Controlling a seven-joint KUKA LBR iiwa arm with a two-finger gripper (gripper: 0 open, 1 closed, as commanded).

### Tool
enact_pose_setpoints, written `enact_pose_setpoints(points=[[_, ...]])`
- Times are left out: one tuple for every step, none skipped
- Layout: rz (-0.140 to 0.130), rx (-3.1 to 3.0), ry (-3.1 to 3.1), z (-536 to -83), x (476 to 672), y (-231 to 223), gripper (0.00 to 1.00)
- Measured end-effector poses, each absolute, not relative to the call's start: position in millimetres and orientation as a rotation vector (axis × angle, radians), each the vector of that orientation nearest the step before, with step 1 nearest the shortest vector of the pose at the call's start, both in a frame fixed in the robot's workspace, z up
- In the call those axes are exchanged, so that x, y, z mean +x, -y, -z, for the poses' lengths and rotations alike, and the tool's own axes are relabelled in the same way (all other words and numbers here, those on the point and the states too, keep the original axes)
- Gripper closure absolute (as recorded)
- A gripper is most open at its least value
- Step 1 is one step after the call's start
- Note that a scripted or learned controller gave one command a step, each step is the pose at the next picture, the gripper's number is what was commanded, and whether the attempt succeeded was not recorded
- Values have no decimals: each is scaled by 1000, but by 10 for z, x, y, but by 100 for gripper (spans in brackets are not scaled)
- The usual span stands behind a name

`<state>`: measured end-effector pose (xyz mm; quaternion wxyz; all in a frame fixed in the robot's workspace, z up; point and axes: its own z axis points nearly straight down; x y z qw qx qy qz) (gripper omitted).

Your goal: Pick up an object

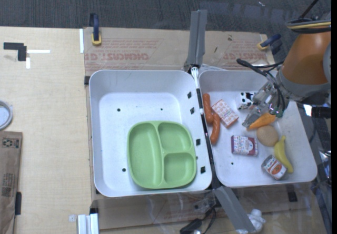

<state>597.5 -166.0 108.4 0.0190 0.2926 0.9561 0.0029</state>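
Note:
My gripper (259, 110) hangs low in the right bin (231, 172), reaching in from the right. Directly under and touching its tip lies an orange carrot (263, 121); I cannot see whether the carrot is gripped. A beige potato (267, 135) sits just below the carrot. Around them lie a yellow banana (283, 154), a small can (274, 168), a pink-and-white carton (244, 145), a red-patterned packet (226, 113), two orange-red sausages (212, 118) and a black-and-white toy (245, 98).
The left bin (105, 122) holds a green divided plate (162, 154). A raised divider (201, 122) separates the two bins. Clamps (95, 36) sit on the cardboard behind the bins. A tape roll (3, 116) lies at the far left.

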Motion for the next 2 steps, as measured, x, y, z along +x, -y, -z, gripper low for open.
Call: enact_pose_setpoints(points=[[-9, 1397, -2784, -1079, 6476, 1600, 0], [-15, 1533, -2731, -1076, 6658, 1899, 0]])
